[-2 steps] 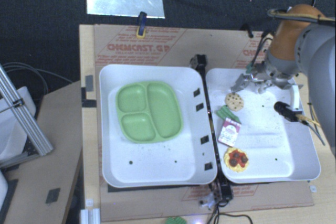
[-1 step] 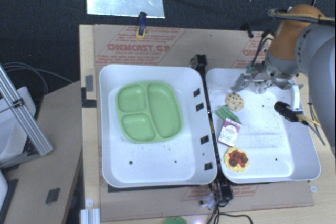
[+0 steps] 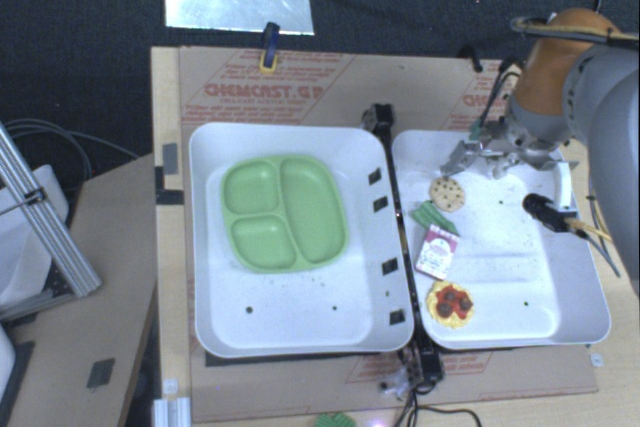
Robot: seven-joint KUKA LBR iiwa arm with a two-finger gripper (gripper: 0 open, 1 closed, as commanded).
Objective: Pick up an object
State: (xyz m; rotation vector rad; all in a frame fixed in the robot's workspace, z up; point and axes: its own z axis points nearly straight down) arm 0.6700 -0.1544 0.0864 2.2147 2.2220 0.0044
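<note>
Hovering fingers (image 3: 466,156) just above cookie (image 3: 447,193), right bin (image 3: 575,290)

From my seat, the arm (image 3: 590,65) runs off the frame at three o'clock, so I can't see most of its body. The gripper (image 3: 478,153) is too small and blurred for me to judge its fingers. The small packet (image 3: 437,252) has print I can't read. A green thing (image 3: 336,420) at six o'clock is cut by the bottom edge. The metal frame (image 3: 35,215) at nine o'clock is cut by the left edge.
</note>
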